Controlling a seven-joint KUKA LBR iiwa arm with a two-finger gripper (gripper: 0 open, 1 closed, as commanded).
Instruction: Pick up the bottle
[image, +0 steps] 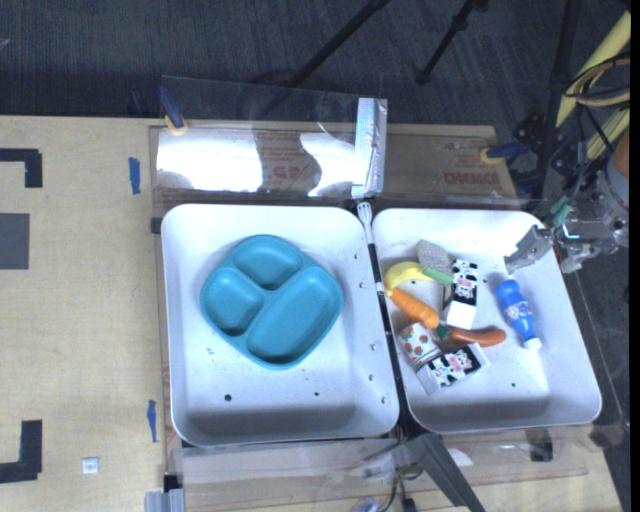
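Observation:
A small blue bottle with a white cap lies on its side in the right bin, near that bin's right wall, cap pointing toward the front. My gripper hangs over the bin's back right corner, just behind and slightly right of the bottle. Nothing shows in its grasp. The bottle lies apart from the pile of toys to its left.
A yellow banana, orange carrot, red sausage, grey piece and cow-patterned boxes crowd the right bin's left half. The left bin holds a blue divided plate. Cables hang at the far right.

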